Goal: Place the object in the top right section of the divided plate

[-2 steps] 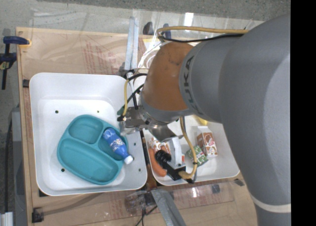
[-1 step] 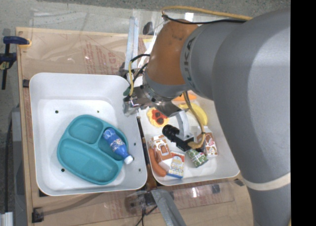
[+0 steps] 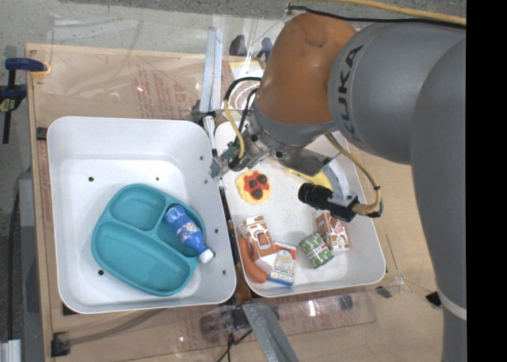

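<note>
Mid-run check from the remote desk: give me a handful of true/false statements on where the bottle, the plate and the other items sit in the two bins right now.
1. The blue bottle lies on the teal divided plate. True.
2. The plate sits in the right bin. False: it is in the left bin.
3. The bottle's white cap points toward the plate's lower right edge. True.
4. The yellow toy with dark spots is on the plate. False: it lies in the right bin, near the arm's wrist.
5. Several small cartons, including a green one, lie in the right bin. True.
</note>
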Action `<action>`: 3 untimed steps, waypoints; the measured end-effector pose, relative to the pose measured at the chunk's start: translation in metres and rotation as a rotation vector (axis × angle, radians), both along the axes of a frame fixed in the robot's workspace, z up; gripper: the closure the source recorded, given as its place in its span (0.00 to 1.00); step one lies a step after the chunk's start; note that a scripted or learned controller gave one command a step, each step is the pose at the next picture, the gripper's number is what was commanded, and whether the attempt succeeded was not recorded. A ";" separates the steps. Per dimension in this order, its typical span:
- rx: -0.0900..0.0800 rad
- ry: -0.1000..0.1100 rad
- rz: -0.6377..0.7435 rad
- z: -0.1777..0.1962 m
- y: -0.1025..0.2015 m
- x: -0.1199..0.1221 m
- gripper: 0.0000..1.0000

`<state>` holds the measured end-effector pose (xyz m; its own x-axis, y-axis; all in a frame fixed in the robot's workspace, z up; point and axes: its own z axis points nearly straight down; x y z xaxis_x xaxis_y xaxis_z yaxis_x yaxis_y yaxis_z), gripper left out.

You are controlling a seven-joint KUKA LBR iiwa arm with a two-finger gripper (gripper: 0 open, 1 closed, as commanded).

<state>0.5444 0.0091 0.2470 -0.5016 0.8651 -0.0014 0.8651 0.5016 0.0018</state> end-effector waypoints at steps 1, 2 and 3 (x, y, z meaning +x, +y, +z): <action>-0.001 0.002 0.422 -0.032 -0.004 0.031 1.00; -0.001 0.002 0.421 -0.032 -0.004 0.031 0.00; -0.003 -0.004 0.217 0.110 -0.080 0.099 0.00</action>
<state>0.6436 -0.0709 0.3573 -0.6763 0.7366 -0.0064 0.7366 0.6763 0.0034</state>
